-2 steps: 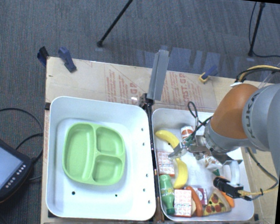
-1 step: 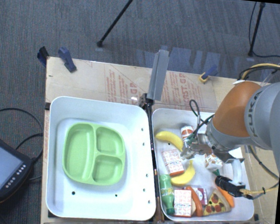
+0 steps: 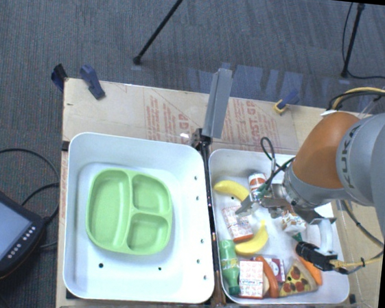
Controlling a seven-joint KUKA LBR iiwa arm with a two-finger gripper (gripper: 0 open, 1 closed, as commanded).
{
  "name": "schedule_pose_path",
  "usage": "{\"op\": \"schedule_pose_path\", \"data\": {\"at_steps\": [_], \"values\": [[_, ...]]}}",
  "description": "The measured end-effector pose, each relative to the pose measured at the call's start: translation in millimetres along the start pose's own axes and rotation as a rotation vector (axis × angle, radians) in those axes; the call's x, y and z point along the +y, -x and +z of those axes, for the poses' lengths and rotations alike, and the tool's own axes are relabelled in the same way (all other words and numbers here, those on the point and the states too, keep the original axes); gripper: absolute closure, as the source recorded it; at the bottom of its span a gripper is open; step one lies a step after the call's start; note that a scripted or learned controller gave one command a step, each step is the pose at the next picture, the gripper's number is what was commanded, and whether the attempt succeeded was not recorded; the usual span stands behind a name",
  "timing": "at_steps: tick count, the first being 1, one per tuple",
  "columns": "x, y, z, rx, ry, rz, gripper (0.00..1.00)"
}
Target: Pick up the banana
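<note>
Two yellow bananas lie in the right bin: one banana near the bin's upper left, and a second curved banana nearer the middle. My gripper hangs low between them, just right of the upper banana and above the lower one. It is over a red-and-white packet. The fingers look open, and neither banana is between them. The grey and orange arm reaches in from the right and hides the bin's upper right part.
The right bin is crowded: a small can, a green bottle, a red-and-white box, a pizza slice toy, and a white wrapped item. The left bin holds a green divided plate. A grey post stands behind the bins.
</note>
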State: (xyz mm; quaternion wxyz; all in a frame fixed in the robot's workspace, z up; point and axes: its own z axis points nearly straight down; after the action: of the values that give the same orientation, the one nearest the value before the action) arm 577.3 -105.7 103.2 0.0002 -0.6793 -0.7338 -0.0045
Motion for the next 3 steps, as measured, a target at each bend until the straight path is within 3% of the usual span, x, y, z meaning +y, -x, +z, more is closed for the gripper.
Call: {"op": "schedule_pose_path", "data": {"at_steps": [1, 2, 3], "values": [[-63.2, 5.8, 9.0, -0.004, 0.006, -0.059, 0.0], [-63.2, 6.4, -0.4, 0.0, 0.004, -0.052, 1.0], [-20.6, -62.0, -171.5, -0.006, -0.009, -0.005, 1.0]]}}
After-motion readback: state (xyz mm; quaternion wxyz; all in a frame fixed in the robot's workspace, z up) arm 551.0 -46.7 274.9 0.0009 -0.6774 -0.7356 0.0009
